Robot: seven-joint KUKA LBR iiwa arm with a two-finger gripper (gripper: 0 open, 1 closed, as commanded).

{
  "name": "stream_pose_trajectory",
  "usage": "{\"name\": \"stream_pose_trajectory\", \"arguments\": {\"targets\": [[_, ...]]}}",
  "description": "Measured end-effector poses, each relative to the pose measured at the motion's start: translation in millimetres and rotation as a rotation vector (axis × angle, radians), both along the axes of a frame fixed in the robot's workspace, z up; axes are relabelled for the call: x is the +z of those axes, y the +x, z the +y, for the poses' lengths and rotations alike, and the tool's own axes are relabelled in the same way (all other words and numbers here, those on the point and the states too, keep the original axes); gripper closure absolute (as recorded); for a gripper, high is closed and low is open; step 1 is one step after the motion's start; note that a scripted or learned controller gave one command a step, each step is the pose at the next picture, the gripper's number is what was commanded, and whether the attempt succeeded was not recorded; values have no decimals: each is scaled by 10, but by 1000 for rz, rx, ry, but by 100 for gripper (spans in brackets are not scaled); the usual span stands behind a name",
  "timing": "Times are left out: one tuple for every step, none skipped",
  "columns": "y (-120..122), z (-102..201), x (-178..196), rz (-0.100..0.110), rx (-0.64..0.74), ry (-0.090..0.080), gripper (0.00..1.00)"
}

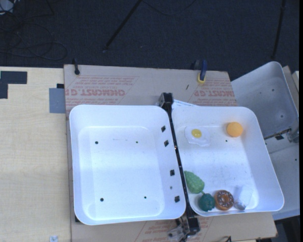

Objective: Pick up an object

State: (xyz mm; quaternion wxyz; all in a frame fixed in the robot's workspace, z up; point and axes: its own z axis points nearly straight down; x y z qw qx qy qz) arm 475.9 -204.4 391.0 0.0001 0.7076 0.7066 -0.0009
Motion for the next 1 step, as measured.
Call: {"name": "stream_pose_trajectory", "arguments": {"targets": [[7,387,130,-2,5,1,100]]}}
